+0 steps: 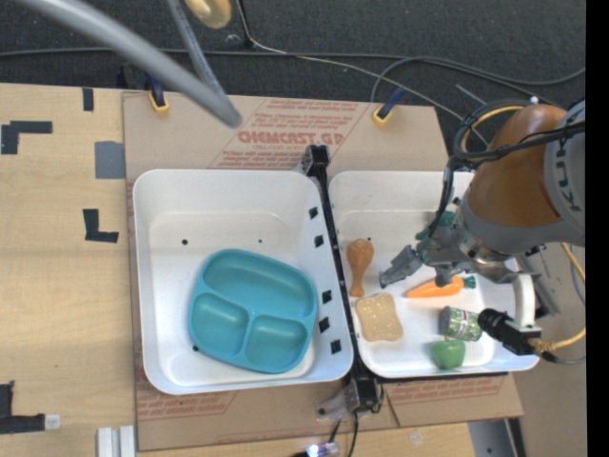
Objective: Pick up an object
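Note:
My gripper [421,276] hangs low over the middle of the right bin [400,190], with the grey arm and its orange band coming in from the right. Its fingers stand apart: one grey finger [396,273] points left toward a brown drumstick [359,261], the other sits just above an orange carrot [435,290]. Nothing is held between them. A tan bread slice [379,318] lies below the drumstick. A small green-labelled can [461,324] and a green round fruit [448,353] lie near the bin's front right corner.
The left bin [157,208] holds a blue compartment plate [252,309]. A black divider [328,255] runs between the bins. Cables loop behind the right bin, and a grey bar [124,36] crosses the upper left.

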Robot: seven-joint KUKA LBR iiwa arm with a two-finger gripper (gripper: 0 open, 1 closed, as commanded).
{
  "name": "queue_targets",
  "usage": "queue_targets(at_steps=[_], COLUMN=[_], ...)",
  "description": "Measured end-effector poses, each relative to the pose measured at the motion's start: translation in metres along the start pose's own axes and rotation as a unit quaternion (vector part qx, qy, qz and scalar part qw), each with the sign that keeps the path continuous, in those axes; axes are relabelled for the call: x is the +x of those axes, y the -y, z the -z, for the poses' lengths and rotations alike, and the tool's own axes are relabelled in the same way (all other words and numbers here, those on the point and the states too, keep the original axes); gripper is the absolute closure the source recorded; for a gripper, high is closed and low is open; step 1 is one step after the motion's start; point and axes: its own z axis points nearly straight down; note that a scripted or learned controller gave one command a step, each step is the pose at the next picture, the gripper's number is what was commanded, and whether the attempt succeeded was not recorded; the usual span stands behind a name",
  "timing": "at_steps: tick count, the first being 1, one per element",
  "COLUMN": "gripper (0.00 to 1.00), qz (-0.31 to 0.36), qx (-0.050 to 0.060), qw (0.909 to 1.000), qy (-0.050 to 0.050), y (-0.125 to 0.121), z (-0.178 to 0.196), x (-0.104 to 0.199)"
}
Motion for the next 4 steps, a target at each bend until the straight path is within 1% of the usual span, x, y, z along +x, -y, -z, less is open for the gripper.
queue_targets(at_steps=[1, 2, 3, 4], gripper=[0.00, 0.00, 0.00, 1.00], qz=[0.002, 0.001, 0.001, 0.002], qx=[-0.006, -0.004, -0.006, -0.006], qw=[1.0000, 1.0000, 1.0000, 1.0000], qy=[0.001, 0.000, 0.000, 0.001], y=[-0.003, -0.010, -0.011, -0.011], z=[0.005, -0.055, -0.106, -0.095], x=[0.000, -0.001, 0.000, 0.000])
